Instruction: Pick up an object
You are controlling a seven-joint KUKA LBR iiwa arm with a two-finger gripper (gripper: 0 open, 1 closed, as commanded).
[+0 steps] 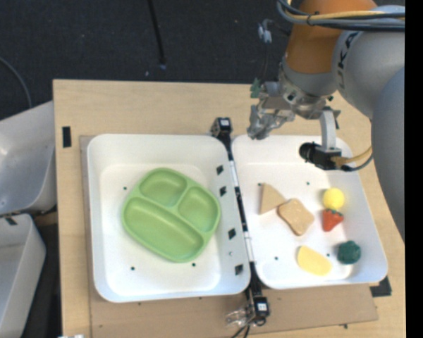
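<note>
The tool [262,127] hangs over the right bin's [363,277] far-left corner; whether it is spread cannot be told. The nearest pickable object, a tan wedge [270,198], lies nearer the viewer, beside the bread slice [296,216].

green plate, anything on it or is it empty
Empty: the green plate lies flat in the left bin, all three compartments bare.
</note>
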